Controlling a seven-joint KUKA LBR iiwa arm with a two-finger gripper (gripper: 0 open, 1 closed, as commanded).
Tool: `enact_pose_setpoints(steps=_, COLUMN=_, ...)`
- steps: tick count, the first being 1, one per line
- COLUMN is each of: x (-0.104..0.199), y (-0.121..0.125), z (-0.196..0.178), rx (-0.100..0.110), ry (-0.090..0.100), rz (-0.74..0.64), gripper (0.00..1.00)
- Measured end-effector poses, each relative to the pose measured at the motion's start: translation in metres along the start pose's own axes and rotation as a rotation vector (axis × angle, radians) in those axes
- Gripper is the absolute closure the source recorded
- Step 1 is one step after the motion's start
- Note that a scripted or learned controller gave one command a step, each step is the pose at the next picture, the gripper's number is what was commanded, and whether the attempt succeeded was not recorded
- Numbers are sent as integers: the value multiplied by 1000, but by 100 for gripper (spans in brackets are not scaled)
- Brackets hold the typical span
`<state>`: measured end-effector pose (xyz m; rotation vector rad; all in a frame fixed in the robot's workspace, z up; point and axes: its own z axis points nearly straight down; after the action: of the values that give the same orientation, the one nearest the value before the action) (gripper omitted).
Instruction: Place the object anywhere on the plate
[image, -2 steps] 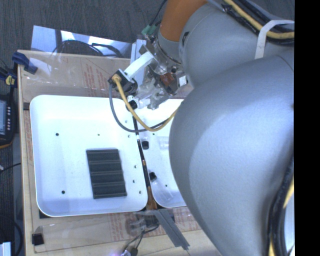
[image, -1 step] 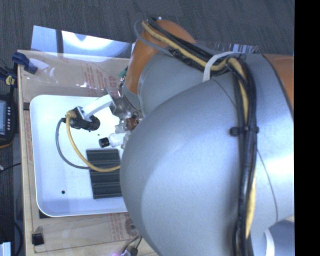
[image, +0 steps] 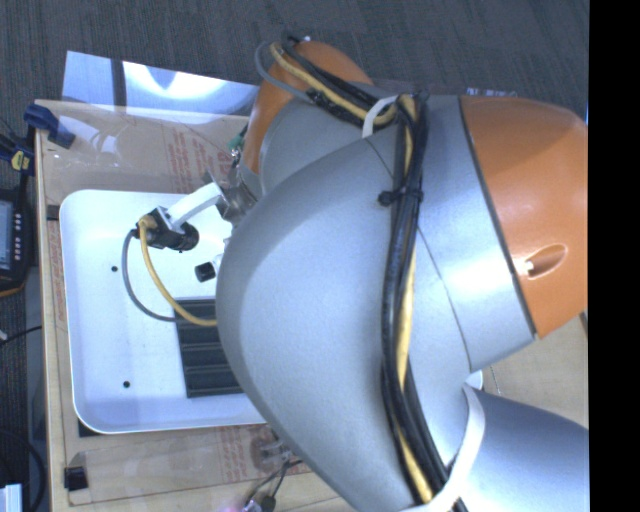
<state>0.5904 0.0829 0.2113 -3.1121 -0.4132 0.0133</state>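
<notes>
Looming over the shallow white plastic bin (image: 100, 330), the grey-and-orange arm (image: 400, 300) hides its pincer; grip unreadable, toward nine o'clock.

Floor: dark grey carpet (image: 150, 30), ribbed weave. Tabletop (image: 190, 150): pale brown board with faint red print (lettering too small to read). Blue clamp (image: 45, 122) at far-left corner. Bright glare on a glossy sheet (image: 170, 85) beyond.
</notes>
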Motion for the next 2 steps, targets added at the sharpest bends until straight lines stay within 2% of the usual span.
enact_pose_setpoints(steps=1, x=34, y=-134, z=16, rx=-3, ry=6, rz=-196, gripper=100)
enact_pose_setpoints(steps=2, x=18, y=-123, z=-13, rx=-6, ry=6, rz=-73, gripper=100)
